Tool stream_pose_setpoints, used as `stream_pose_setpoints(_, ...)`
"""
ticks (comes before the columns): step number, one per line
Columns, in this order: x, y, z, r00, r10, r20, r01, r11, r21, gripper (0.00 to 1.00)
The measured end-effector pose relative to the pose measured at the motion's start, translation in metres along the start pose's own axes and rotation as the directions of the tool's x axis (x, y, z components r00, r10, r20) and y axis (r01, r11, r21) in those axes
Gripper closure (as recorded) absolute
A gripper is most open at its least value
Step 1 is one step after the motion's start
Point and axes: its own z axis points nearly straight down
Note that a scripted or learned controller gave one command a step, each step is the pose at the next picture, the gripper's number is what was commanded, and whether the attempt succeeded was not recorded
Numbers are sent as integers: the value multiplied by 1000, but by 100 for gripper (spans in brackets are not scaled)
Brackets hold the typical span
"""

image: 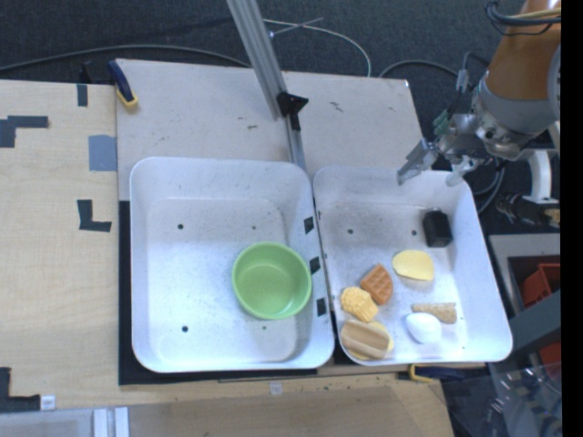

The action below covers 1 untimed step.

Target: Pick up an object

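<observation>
The bench (209, 107) spreads pale under two shallow white bins set side by side, the left bin (155, 244) and the right bin (474, 244) touching along their shared rims near the middle of the view. The grey arm (524, 80), with its orange band high at two o'clock, comes in from the right edge. A slanted metal pole (260, 48) runs down from twelve o'clock to the joint between the bins. In the left bin a green bowl (271, 280) sits upright toward its five o'clock corner. The gripper (435, 165) hovers over the far rim of the right bin, at about twelve o'clock of that bin, its two fingers spread apart with nothing between them. From the gripper, the objects all lie toward six o'clock, lower in the right bin: a black block (437, 228) is nearest, just beyond the fingertips; past it a yellow oval piece (414, 265); beside that, at its eight o'clock, a brown waffle-like piece (377, 283); a yellow corn-like piece (358, 303) touching the waffle piece's lower left; a tan bun-shaped piece (366, 339) by the near rim; a small beige stick (434, 312); and a white egg-shaped piece (423, 328) just below the stick.
</observation>
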Motion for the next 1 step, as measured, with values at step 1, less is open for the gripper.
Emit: stream_pose_setpoints(1,0,0,0,1000,0,0,0,1000,0,0)
